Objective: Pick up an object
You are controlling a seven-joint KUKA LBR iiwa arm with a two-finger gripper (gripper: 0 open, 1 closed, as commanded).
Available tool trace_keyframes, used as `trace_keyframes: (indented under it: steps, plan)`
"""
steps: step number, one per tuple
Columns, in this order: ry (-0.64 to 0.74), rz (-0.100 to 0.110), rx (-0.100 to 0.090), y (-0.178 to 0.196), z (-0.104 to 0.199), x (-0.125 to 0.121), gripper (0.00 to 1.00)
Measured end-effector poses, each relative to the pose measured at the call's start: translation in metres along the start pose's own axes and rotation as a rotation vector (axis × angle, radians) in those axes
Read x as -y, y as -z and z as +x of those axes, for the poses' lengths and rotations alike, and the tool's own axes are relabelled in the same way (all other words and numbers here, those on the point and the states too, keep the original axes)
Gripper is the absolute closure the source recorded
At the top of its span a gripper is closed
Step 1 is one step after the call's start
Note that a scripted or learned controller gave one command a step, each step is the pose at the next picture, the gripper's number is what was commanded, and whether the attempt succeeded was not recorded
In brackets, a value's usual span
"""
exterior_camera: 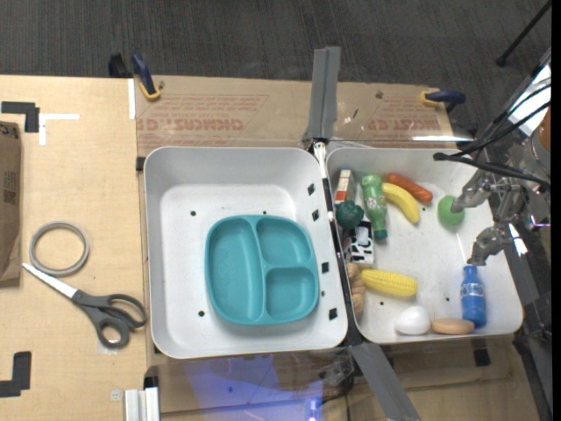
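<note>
A teal divided plate (262, 268) sat in the left bin (166, 235), while toy foods crowded the right bin (438, 314): a corn cob (388, 281) at its 7 o'clock, a banana (402, 202) at 11. At 3 o'clock the gripper (480, 222) hovered with fingers spread, grasping nothing, above a blue bottle (472, 296).

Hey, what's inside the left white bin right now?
The left bin holds a teal divided tray with three compartments, nothing in them. The bin floor under the tray is covered, so I can't see it.
</note>
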State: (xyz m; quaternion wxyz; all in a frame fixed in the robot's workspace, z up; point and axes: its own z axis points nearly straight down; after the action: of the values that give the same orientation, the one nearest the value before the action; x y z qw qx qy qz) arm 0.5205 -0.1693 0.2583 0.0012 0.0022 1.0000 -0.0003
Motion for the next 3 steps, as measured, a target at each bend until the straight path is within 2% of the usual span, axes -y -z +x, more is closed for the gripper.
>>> trace_keyframes:
  steps: [1,2,3]
  plan:
    - [-0.099,0.0,0.0,-0.127,-0.074,0.009,0.0]
    - [-0.102,0.0,0.0,-0.166,-0.091,-0.021,0.0]
    - [-0.187,0.0,0.002,-0.165,-0.106,-0.064,0.0]
